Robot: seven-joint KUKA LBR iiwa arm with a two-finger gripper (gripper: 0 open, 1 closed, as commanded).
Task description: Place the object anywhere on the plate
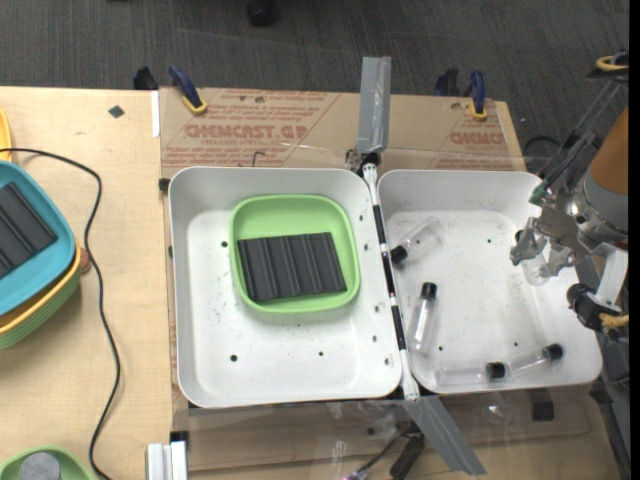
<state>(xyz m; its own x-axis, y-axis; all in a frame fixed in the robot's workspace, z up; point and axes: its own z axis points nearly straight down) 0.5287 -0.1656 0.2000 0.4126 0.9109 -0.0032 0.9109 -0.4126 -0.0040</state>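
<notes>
Two shallow white bins side by side on a sheet of brown cardboard, held at the far edge by two blue clamps.

In the left bin: a green plate, square with rounded corners, sitting towards the far side. On the plate, a dark ribbed insert, lying flat and slightly askew. No vial on the plate.

In the right bin: clear vials with black caps, all lying on their sides. Far-left vial close to the wall shared with the left bin, cap towards the near left. Middle vial lying nearly along the near-far line, cap at the far end. Near vials along the near right corner, with a black cap at each end of the clear length; one vial or two end to end, cannot be told.

Gripper over the right side of the right bin, reaching in from the right, well apart from the plate. Something pale and translucent at its tip, too blurred to name. Open or closed: cannot be told. Nothing clearly held.

Left of the bins, on the bare wooden bench: a teal tray stacked on others, with a black cable curving past it towards the near edge.
</notes>
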